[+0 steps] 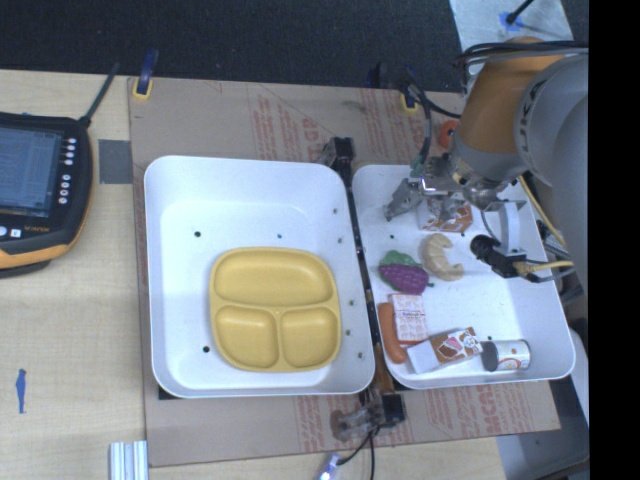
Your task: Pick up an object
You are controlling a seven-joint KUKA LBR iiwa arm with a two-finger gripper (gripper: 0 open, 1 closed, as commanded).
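A small reddish packet (452,218) lies at the back of the right bin (545,353), just under the claw (425,196). The claw hangs low over it; whether it is spread or gripping cannot be told. Judged step: reaching down. Next calls for closing squarely on the packet, clear of the croissant (440,255) beside it.

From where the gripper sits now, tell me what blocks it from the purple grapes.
Nothing visible does. The gripper hangs over the far end of the right bin, and bare white floor lies between it and the grapes. The croissant sits close on the grapes' right, which could crowd a finger.
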